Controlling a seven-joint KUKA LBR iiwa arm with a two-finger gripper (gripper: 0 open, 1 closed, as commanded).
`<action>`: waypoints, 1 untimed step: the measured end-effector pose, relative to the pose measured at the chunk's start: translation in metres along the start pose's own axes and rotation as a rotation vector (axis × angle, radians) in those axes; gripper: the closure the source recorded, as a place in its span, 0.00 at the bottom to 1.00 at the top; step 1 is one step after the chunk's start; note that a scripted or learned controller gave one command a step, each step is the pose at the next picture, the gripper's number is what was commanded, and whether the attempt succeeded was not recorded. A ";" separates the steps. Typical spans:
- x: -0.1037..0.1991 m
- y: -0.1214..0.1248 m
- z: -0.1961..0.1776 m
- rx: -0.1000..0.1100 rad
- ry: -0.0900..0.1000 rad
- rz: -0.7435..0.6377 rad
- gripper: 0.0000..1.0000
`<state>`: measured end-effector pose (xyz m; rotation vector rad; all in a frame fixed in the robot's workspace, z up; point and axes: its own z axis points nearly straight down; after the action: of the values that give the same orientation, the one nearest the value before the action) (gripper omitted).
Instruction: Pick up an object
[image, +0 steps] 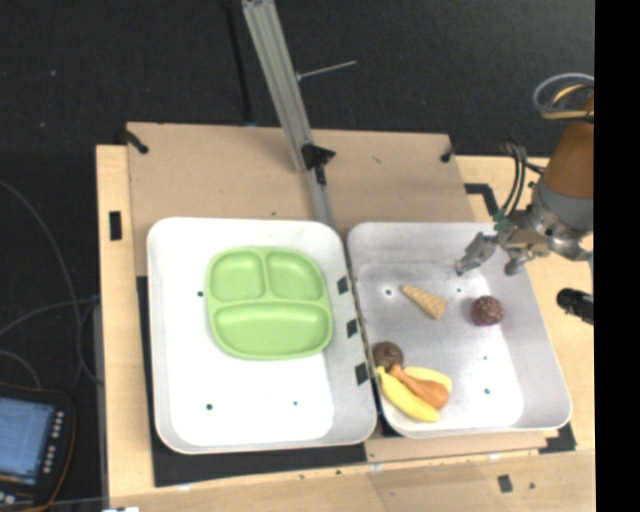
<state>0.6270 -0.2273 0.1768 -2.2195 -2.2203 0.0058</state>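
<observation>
Over the right bin's (540, 390) far right corner hangs the gripper (494, 256), its two fingers spread wide with nothing between them. Nearest below it are a dark purple ball (487, 310), close to the bin's right edge, and a tan cone (425, 300) toward the middle. To grasp well, I judge the arm should centre over the ball, descend straight and close across its width. A banana (405, 398), carrot (420, 388) and brown ball (386, 354) cluster at the near left corner.

Grey arm (556, 215) with orange band, looped cables, perhaps metallic tool (495, 255).
</observation>
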 end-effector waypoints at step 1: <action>0.004 -0.006 0.061 0.000 0.000 0.000 0.00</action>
<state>0.6207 -0.2237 0.1159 -2.2195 -2.2194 0.0059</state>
